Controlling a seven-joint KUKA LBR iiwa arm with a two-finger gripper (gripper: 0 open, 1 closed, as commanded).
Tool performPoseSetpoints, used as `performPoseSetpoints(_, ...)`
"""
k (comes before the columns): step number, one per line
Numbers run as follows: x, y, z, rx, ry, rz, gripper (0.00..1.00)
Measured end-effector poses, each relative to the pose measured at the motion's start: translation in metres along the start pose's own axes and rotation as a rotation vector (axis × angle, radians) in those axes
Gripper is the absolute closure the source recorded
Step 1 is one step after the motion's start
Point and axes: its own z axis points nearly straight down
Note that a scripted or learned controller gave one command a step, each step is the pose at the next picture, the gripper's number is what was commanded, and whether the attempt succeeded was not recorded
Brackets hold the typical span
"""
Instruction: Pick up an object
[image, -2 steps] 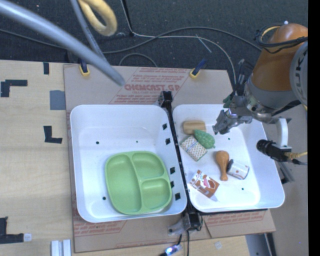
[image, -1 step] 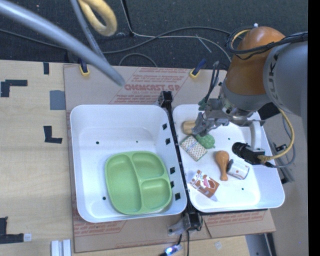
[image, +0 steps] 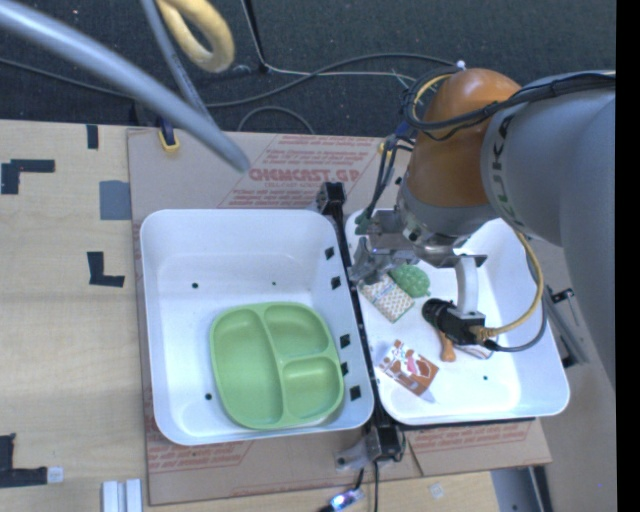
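Here the arm (image: 520, 150) reaches in from the right and hangs low over the right bin (image: 520, 400), with the gripper (image: 385, 262) down near that bin's left wall, just above a green lump (image: 410, 277) and a pale checkered packet (image: 386, 297). Whether the fingers are apart or together I cannot tell, since the wrist hides them from above. Nothing can be seen held between them.

The likely targets lie close together in that bin: the green lump touching the checkered packet, a red-and-white packet (image: 408, 368) nearer the front, and a small orange piece (image: 447, 349) beside what looks like a black part of the tool (the view is poor there).

The main risk, as I judge it, is crowding. The green lump and the checkered packet sit so close that a closing grip could catch both or push one aside. The divider between the bins (image: 345, 290) is just beside the gripper, so a finger could strike the wall.

There is open floor toward the right bin's far right corner and front. The left bin (image: 180, 260) holds a green divided plate (image: 277, 363).
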Motion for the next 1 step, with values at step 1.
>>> performPoseSetpoints(1, 0.0473, 0.0023, 0.0002, -0.001, 0.001, -0.001, 1.00)
